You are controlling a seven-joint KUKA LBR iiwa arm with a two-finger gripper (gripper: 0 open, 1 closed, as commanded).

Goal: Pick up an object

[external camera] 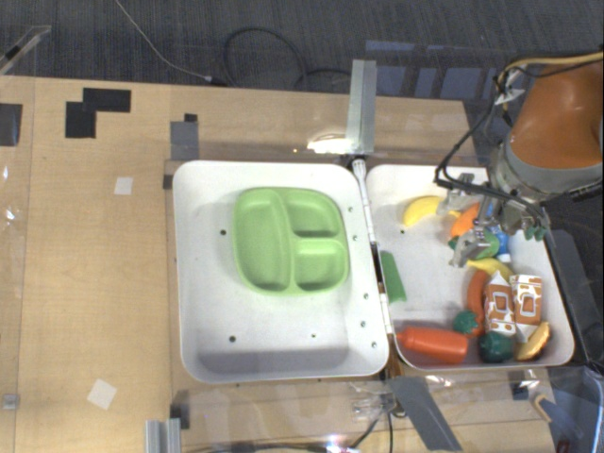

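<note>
Tool (pixel 479 238) over right bin (pixel 425 286) | green tray (pixel 288 240) in left bin (pixel 203 281)

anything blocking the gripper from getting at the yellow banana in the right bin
Nothing visible does. The gripper hangs over the toy pile, and the yellow banana lies apart on bare bin floor to its left, with open space between them.

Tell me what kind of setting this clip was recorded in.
Most likely a robotics lab bench for pick trials: two white bins fixed to a wooden bench, a green divided tray in one, toy food such as a yellow banana in the other, cables on the floor.
</note>
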